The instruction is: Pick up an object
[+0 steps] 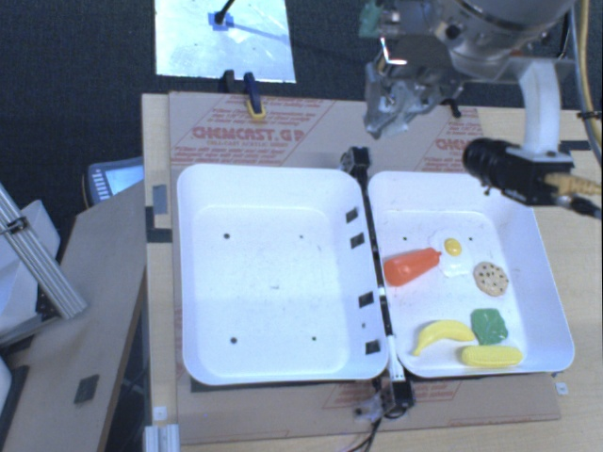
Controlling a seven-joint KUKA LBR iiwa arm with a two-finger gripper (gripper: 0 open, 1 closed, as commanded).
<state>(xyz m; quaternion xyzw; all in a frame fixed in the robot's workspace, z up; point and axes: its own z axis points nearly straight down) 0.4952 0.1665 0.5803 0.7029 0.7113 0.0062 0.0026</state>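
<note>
The gripper (pixel 391 111) is held high behind the right bin (pixel 528 224) — nothing grasped, its opening cannot be told — toys left unobstructed.

White bins (pixel 273 182) on tan board (pixel 311 130) printed with red lettering. Toys coloured: orange carrot (pixel 411 267), white egg (pixel 452 249) with yellow yolk, tan cookie (pixel 490 278) with dark speckles, yellow banana (pixel 443 333), green piece (pixel 489 325), yellow piece (pixel 491 355).
</note>
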